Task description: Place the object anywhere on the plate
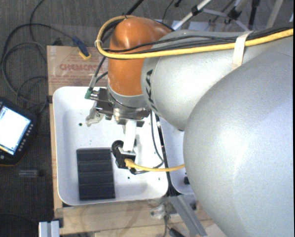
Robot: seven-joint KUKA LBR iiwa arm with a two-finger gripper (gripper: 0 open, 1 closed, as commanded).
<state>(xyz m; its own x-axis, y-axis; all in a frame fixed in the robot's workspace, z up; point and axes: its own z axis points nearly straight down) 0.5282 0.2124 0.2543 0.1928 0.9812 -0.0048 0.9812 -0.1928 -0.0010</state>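
Single fixed cam, mounted above the counter (113, 211), looking down at a slant. The arm (226, 112) enters from frame right and sits very near the lens, so it blocks most of the right half. Left white bin (68, 132) is mostly in view, centre-left; the second bin (176, 181) shows as a sliver beside it. Frame also takes in carpeted floor (19, 43) along the left and top, with a handheld pendant (8, 131) at the left edge. No second view to overlap.

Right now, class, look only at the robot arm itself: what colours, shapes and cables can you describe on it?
The arm has bulky, rounded pale-grey links with an orange band above the wrist. A yellow cable runs along it, held by a pale strap. Below the band sits a metal wrist fitting, then the dark tool, trailing another yellow cable.
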